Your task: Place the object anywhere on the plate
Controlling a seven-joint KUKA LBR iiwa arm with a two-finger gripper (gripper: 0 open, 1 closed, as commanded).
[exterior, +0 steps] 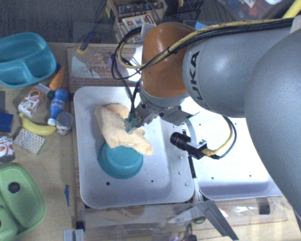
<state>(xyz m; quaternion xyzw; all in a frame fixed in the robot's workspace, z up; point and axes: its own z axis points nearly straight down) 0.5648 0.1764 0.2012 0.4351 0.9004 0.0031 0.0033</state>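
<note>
- A grey KUKA arm [231,59] with an orange band reaches in from the right over the left bin [90,185], its gripper [131,125] lowered onto a pale yellow cloth [121,127].
- The cloth lies crumpled across the middle of the left bin, its lower edge overlapping the rim of a round teal plate [120,160] just beside it; part of the fabric thus already rests on the plate.
- The fingertips press into the cloth's centre, but whether they are spread or pinching fabric cannot be told from this angle.
- The wrist points straight down, apparently to meet the flat, limp cloth from above, the natural approach for soft fabric.
- The right bin [231,179] sits under the arm; a banana [37,127] lies on the bench to the left, well apart.
</note>
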